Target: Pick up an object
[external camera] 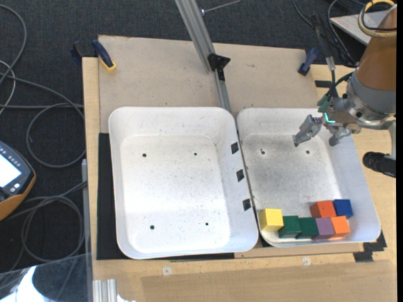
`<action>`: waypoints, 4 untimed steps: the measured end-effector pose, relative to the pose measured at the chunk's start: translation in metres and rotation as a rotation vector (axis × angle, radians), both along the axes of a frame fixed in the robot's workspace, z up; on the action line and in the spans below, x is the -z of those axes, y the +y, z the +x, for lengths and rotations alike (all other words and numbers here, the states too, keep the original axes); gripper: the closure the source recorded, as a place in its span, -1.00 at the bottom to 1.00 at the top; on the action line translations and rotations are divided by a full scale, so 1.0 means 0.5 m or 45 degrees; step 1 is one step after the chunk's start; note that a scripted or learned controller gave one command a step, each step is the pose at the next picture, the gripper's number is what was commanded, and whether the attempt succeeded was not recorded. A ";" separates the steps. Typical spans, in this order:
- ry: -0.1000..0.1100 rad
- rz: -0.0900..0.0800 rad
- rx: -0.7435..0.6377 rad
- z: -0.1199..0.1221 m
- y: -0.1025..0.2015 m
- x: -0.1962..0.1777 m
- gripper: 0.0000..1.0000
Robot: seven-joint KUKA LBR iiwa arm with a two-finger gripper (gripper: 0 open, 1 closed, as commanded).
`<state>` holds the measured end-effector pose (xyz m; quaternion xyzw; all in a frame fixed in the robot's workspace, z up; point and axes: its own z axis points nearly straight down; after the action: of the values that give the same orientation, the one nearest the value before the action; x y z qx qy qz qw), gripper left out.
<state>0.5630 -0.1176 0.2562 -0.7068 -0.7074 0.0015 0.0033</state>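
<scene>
Several coloured blocks lie bunched along the near edge of the right bin: a yellow block, two green blocks, a purple block, two orange blocks and a blue block. My gripper hangs over the far part of that bin, well above and behind the blocks. Its two grey fingers are spread apart with nothing between them.
The left bin lies beside the right one, with black clips along the shared wall. A slanted metal pole rises from the bench behind the bins. Blue clamps sit at the board's far corners. Cables trail on the floor at left.
</scene>
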 end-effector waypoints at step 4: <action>0.001 0.000 0.001 0.000 0.012 0.320 -1.00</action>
<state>0.5628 -0.1115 0.0963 -0.7072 -0.7070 0.0019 0.0035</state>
